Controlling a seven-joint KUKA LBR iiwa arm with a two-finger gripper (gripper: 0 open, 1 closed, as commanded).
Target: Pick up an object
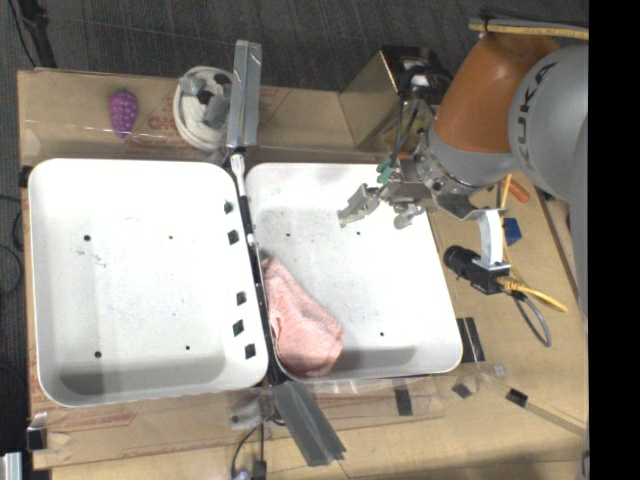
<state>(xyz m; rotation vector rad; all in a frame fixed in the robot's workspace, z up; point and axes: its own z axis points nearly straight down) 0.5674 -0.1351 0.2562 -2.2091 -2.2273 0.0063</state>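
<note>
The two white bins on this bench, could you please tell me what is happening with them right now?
A grey robot arm with an orange band reaches in from the right, its hand up over the rear of the right white bin. Nothing shows between its two prongs. The one item in that bin, a crumpled pink cloth, lies against the front left wall, well apart from the hand, so no pick has happened yet. The left white bin has nothing being handled in it.
</note>
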